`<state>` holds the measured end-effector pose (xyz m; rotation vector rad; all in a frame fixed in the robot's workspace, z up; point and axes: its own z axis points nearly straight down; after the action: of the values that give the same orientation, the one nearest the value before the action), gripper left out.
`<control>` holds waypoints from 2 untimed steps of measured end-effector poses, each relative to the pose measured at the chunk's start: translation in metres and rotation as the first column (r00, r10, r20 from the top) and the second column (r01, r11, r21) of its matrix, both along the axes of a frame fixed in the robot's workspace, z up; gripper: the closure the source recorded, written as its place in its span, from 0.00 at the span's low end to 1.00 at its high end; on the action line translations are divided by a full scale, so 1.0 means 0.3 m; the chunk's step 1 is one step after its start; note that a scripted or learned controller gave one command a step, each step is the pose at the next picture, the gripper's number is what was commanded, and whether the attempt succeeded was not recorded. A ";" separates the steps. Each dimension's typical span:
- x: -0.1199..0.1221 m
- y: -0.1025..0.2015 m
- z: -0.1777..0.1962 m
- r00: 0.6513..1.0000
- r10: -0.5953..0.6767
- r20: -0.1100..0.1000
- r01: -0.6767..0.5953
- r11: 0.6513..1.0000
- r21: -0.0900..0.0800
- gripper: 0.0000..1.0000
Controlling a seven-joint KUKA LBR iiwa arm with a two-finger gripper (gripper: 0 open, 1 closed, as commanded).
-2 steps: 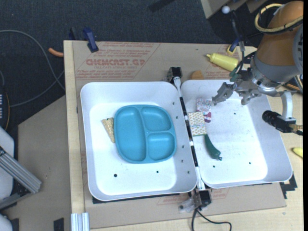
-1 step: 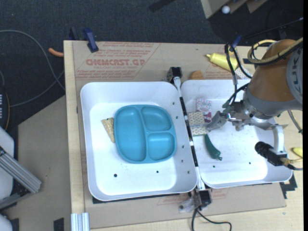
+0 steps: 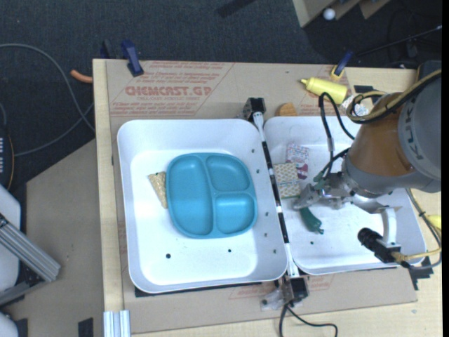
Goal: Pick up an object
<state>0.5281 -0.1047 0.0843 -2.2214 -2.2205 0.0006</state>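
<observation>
Camera view: gripper [image 3: 309,201] is low in the right bin [image 3: 365,258], near its left wall, w/ the arm [image 3: 393,146] coming in from the right. Can't tell how the hand is set; metal parts blur together. Nothing visibly held, so judging pick not done yet: grasp + lift left.

Likely target: small green object [image 3: 311,220], slim, hard-looking plastic, lying just below the gripper tip. Close by: patterned flat packet [image 3: 286,176] and pinkish printed card [image 3: 298,154], both thin, papery.

Left bin [image 3: 140,188]: smooth blue divided plate [image 3: 210,194], three sections, glossy; tan rough sponge-like wedge [image 3: 159,183] touching its left edge.
</observation>
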 end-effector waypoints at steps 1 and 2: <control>-0.066 0.031 0.000 1.000 0.000 -0.002 0.000 1.000 0.001 0.00; -0.064 0.032 0.032 1.000 -0.001 0.000 0.001 1.000 0.001 1.00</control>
<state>0.5089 -0.0951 0.0940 -2.2222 -2.2184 -0.0006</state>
